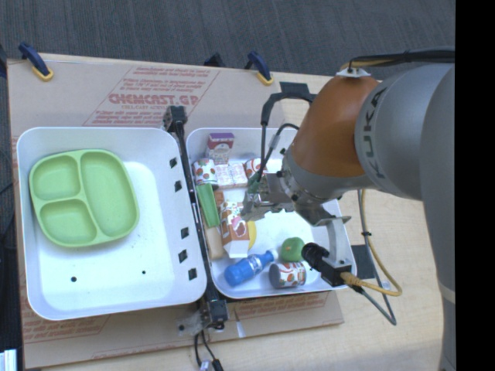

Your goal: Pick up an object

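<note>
Nearest the lens, note the arm [387, 122], grey with an orange band, sweeping in from the right and hiding the far right part of the right bin [272, 229]. Beneath everything, find a cardboard sheet [155, 91] with red print. On it, see the left bin [100, 284], touching the right bin along a black hinged seam. Inside the left bin, count just a green divided plate [83, 198], lying flat toward the upper left. Look to the right bin for every likely pick. Over its middle, spot the gripper [259, 199], low above a row of snack packs [224, 173]; cannot tell whether open or closed, and cannot see anything held. Along the left wall, pick out a long green pack [207, 205] and, just beside it, a printed carton [236, 234]. At the top, note a small purple-topped carton [220, 144]. Toward the near edge, find a blue bottle [249, 268] on its side, a round green fruit [291, 248] and a printed cup [288, 275], the last two touching. Judge all of these light. Expect the cartons to be stiff but crushable: best taken across the narrow faces. Expect the bottle to be smooth and prone to roll: best pinched across the body, square to its length. Expect the fruit to slip from a shallow grip. Treat the snack packs as soft and tightly crowded, so hard to separate. Last, note two blue and yellow clamps [35, 60] at the sheet's far edge.
</note>
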Robot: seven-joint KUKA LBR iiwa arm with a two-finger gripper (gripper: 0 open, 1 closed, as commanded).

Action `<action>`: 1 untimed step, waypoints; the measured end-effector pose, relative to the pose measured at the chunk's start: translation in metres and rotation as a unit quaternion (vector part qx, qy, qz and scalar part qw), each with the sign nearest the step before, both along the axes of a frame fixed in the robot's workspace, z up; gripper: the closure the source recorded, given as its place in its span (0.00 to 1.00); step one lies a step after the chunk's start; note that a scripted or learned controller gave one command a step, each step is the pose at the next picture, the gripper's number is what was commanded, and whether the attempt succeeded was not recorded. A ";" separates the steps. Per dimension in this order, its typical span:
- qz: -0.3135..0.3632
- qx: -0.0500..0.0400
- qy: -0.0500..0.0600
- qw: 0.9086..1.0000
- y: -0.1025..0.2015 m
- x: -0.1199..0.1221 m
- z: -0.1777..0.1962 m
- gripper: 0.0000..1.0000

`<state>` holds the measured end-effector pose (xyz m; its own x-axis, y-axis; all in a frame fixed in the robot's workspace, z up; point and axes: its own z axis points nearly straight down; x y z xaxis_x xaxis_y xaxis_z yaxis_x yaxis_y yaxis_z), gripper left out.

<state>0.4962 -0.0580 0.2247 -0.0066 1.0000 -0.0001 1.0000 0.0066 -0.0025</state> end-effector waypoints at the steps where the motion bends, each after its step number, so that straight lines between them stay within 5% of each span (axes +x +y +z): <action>1: 0.000 0.000 0.001 1.000 0.029 0.006 -0.033 1.00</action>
